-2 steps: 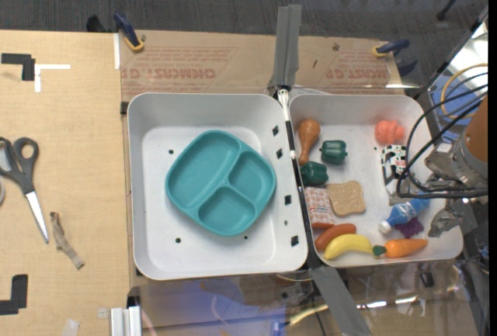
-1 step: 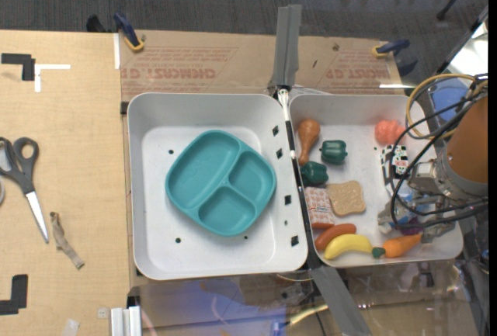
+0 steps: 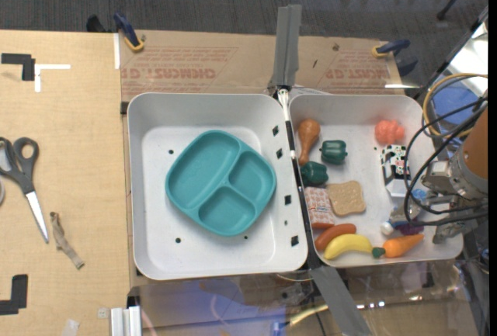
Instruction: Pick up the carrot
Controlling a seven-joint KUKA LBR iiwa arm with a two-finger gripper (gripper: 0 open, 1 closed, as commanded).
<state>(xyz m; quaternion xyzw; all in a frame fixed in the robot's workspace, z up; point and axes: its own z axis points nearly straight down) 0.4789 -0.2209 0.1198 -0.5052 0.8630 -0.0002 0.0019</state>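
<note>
Carrot (image 3: 401, 246): one, orange with a green stub, lying flat near the front right corner of the right bin (image 3: 365, 111), tip aimed right; not lifted, no fingers on it.
Closest neighbours: one banana (image 3: 347, 247) just left, green stub touching or nearly touching its end; one small purple piece (image 3: 404, 228) just behind, too small to name.
Gripper (image 3: 435, 206): at the bin's right wall, above and right of the carrot, wrapped in cables; finger gap hidden, so open or closed cannot be told.
Likely reason for that spot: approach from the right, probably lining up over the carrot.
Other bin contents, one each: red sausage (image 3: 335, 233), bread slice (image 3: 347, 199), wrapped snack (image 3: 317, 204), drumstick (image 3: 308, 136), orange lumpy fruit (image 3: 390, 130); green pieces, two (image 3: 333, 151).
Crowding: tight front row, so risk of nudging the banana.
Left bin (image 3: 147, 195): one teal divided plate (image 3: 221, 182), three compartments.
Bench (image 3: 62, 171): one pair of scissors (image 3: 25, 181), far left, well apart.
</note>
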